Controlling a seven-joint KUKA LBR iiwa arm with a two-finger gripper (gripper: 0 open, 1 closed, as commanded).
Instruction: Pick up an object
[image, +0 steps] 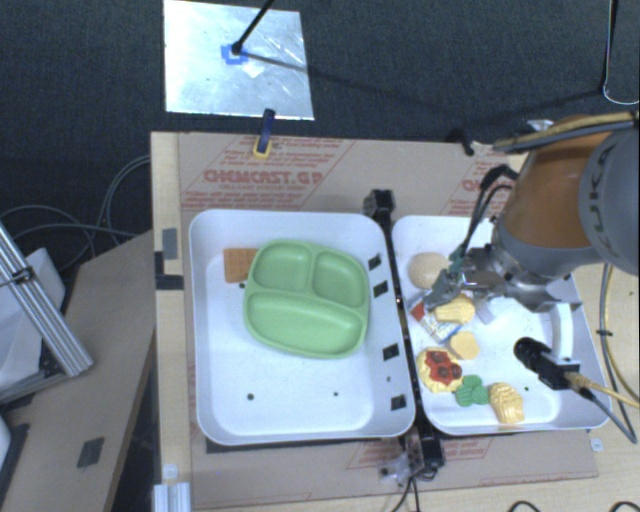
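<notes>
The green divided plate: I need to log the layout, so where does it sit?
In the camera view, the green divided plate lies in the left bin, toward its upper middle, with a tan cracker-like square at its upper-left edge.

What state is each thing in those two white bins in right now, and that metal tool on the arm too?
Green tray: lying flat in the left bin, right side up, compartments bare.
Orange cracker: flat, partly under the tray.
Tool: low in the right bin, over the yellow toy food.
Beige ball: resting loose.
Pizza toy: lying flat.
Green toy: lying loose.
Corn toy: on its side.
</notes>
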